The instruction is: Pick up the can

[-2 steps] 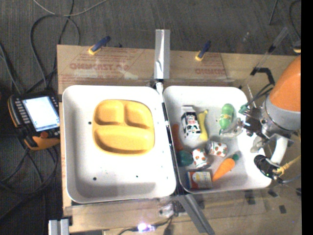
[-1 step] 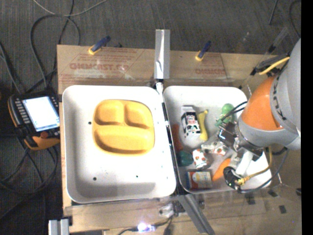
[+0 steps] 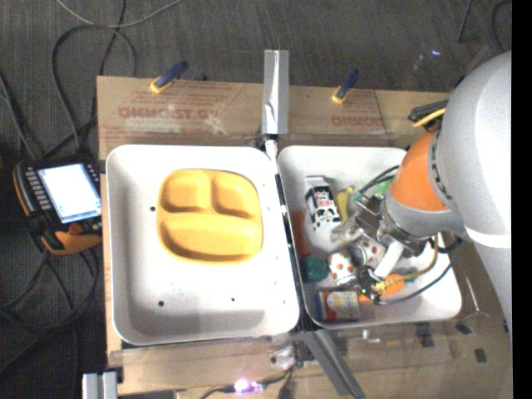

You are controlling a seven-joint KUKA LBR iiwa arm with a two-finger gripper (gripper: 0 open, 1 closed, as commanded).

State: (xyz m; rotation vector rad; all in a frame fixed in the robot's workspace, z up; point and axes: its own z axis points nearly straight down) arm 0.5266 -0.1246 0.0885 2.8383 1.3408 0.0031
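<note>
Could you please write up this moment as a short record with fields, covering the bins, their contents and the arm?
left bin: holds a yellow compartment tray, lying flat
right bin: holds a clutter of small items
can: black and white, near the right bin's upper left
other items: teal object; orange and white package by the near wall
arm: reaches in from the right, over the right bin
pincer: low among the clutter, below the can; finger state unclear
task status: can not lifted
</note>
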